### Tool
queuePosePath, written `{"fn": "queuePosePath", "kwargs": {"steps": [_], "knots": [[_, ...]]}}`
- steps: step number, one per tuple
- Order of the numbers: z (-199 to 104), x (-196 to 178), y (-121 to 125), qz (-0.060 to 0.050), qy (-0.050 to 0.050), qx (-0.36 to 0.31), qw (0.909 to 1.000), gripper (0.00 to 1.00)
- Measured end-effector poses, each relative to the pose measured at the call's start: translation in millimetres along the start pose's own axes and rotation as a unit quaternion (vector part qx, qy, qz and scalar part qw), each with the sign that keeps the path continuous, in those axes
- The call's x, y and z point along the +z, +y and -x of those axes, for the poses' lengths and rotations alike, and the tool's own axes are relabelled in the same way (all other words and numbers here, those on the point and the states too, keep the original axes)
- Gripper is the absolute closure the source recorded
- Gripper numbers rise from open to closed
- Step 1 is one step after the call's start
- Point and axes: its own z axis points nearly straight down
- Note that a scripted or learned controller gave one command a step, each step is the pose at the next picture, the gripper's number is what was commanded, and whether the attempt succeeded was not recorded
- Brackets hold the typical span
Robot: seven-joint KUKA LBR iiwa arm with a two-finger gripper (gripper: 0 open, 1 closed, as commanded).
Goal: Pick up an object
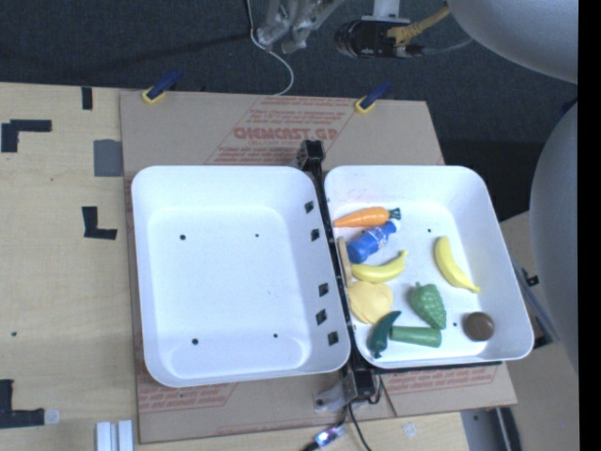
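The hand (293, 17) hangs at the far edge of the scene, above the dark floor beyond the surface (56, 252), well apart from both bins. Its pale fingers point downward with nothing between them; whether they are spread or closed I cannot tell. A thin white cable trails down from it toward the cardboard sheet (282, 130) that lies under the bins.

The left bin (150, 195) and the right bin (470, 191) sit side by side, touching along a black clipped seam. All the objects lie in the right bin. Nearest the far side is an orange carrot (362, 218), lying crosswise, with a blue bottle (370, 241) just beside it on the near side. A yellow banana (379, 270) curves below the bottle, and a round yellow piece (369, 301) touches it on the near side. A second banana (453, 264) lies toward the right wall. A green leafy piece (427, 304) sits near the middle, a green cucumber-like piece (404, 334) by the near wall, and a brown round piece (479, 325) in the near right corner.
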Motion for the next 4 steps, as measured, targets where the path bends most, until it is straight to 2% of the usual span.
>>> {"fn": "queuePosePath", "kwargs": {"steps": [1,2,3,4], "knots": [[-35,138,5,-0.014,-0.004,0.000,0.9999,1.00],[-61,6,8,-0.001,0.000,0.000,1.0000,1.00],[-58,211,3,-0.016,-0.006,0.002,0.9999,1.00],[33,238,-57,-0.012,-0.005,0.006,0.9999,1.00]]}}
